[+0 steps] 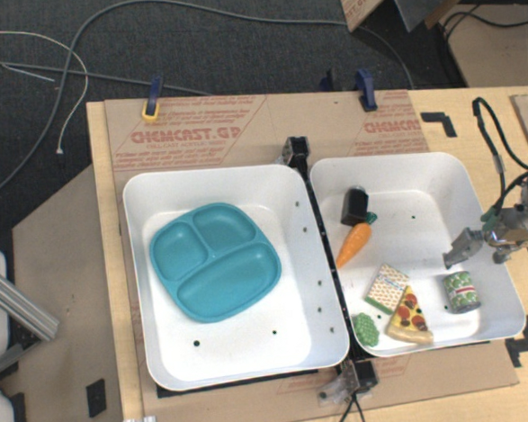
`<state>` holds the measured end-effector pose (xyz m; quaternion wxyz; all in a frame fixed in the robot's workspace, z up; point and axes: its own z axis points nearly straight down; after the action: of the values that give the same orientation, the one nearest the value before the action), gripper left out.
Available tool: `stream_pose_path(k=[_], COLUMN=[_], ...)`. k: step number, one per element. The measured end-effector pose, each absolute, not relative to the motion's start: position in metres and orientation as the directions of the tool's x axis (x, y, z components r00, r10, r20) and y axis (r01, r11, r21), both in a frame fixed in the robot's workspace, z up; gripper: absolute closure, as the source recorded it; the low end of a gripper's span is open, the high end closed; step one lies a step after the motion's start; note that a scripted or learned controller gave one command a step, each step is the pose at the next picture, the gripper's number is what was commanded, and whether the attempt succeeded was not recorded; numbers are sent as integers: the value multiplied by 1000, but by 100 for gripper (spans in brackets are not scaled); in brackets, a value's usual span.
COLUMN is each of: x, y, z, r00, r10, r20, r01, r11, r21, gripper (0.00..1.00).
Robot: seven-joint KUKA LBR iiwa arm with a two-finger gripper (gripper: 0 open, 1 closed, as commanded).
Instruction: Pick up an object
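So we look down on two shallow white bins side by side on a cardboard-covered bench. The left white bin carries a teal three-compartment plastic plate, tilted a little off square, well apart from everything else. The right white bin is the busy one. Near its left wall we see a small black block and, just below it and touching or nearly so, an orange toy carrot whose long axis runs on a slant, thick end up-right by the block, tip down-left toward the divider. Lower down sit a patterned square cracker-like toy, a toy pizza slice just beside it with its point facing up, and a small green oval piece to their left. At the right side stands a little green-and-white labelled can, close to the bin's right wall. Two blue clamps pin the cardboard at the far edge.

Now the arm: the grey two-finger gripper reaches in over the right rim, hovering just above-left of the can. Nothing sits between its fingers, and we cannot tell how wide they stand
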<state>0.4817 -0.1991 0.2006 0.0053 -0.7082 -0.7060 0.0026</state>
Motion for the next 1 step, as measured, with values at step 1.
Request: stream_pose_path(k=[1], x=[484], y=[-199], z=[205], r00=[0], r10=[1000], r20=[1], r01=[1000], r11=[0], r21=[-1], gripper=[0])
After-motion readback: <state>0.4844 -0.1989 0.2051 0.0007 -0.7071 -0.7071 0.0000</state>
